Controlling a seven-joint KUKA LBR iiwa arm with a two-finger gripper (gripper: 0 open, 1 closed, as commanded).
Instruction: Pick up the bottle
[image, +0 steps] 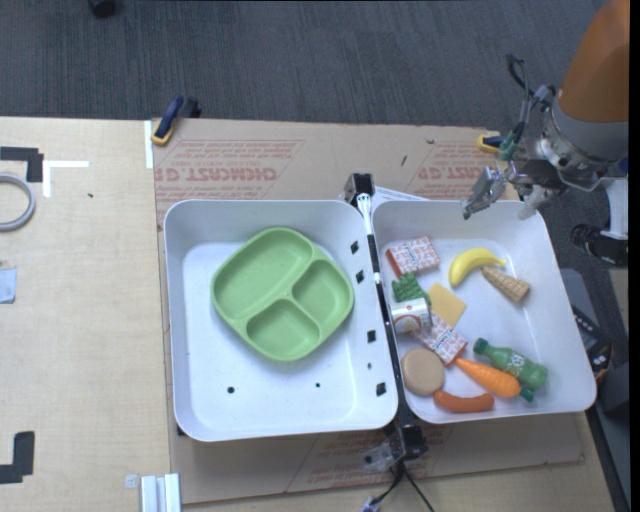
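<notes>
Resting side by side on the cardboard-covered bench (250, 165), two shallow white bins are noted. The left bin (190, 330) is occupied by a green divided plate (283, 293) with three compartments, laid flat near the bin's middle. The right bin (555, 300) is crowded with toy food. A red-and-white carton (413, 256) is seen at the upper left, with a green leafy piece (408, 290) and a small can (410, 317) just below it. A banana (474, 264) is laid near the middle top, and a waffle cone (506, 285) just to its right. A yellow cheese wedge (446, 304) is placed beside the can, with a second patterned carton (443, 343) below it. A round tan cookie (423, 372) and a red sausage (463, 402) are found along the lower edge, and a carrot (488, 377) is laid between them and the bottle. The green bottle (511, 362) is seen lying on its side at the lower right of the right bin, touching the carrot's thick end. The arm (597, 70) is brought in from the upper right, its orange band visible above the grey wrist. The gripper (487, 192) is held over the far rim of the right bin, well apart from the bottle. Nothing is held by it; whether its tips are apart or together cannot be told.
</notes>
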